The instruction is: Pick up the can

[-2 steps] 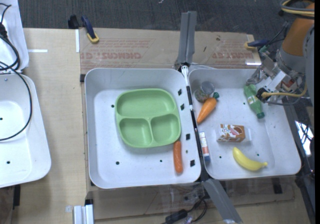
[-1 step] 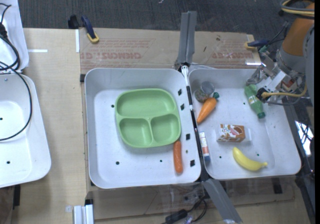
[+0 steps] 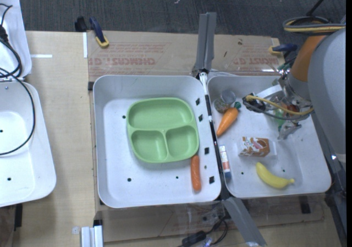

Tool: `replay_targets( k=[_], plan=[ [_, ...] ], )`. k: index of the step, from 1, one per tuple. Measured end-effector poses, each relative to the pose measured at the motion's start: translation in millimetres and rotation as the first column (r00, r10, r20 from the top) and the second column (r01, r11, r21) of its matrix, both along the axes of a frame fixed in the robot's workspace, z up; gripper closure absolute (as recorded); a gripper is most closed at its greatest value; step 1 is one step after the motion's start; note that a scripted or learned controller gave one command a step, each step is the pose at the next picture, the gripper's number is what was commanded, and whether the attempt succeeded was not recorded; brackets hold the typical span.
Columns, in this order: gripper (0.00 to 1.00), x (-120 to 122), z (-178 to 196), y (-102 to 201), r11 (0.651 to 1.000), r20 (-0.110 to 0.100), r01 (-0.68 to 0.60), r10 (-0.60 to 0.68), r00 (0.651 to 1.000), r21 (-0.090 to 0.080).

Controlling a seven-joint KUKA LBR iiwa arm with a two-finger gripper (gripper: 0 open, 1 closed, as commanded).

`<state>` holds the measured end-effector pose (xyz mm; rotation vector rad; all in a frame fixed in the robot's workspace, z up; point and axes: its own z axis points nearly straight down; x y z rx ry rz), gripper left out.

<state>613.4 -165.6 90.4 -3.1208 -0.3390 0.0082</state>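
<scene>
The can (image 3: 227, 98) is small and grey with a dull metal top. It stands in the right bin near its far left corner, just behind the leafy end of a carrot (image 3: 227, 120). My gripper (image 3: 287, 127) hangs over the right half of that bin, below a wrist wrapped in black and yellow cables. It is well to the right of the can and a little nearer the front. Nothing shows in its grasp. The grey arm with its orange band covers the bin's far right corner.
The right bin (image 3: 308, 182) also holds a small printed carton (image 3: 256, 147), a banana (image 3: 274, 177) and a white marker (image 3: 224, 162) along the left wall. The left bin (image 3: 110, 185) holds a green divided plate (image 3: 163, 129) and a sausage (image 3: 196, 173).
</scene>
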Motion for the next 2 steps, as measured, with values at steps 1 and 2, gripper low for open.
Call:
replay_targets(
  k=[1, 2],
  plan=[
    [0.0, -28.8, 80.1, 9.5, 1.0, 0.002, 0.017, -0.017, 1.0, -0.001],
    [0.0, -8.7, 0.0, -26.6, 1.0, 0.0, 0.017, -0.017, 1.0, 0.0]
  ],
)
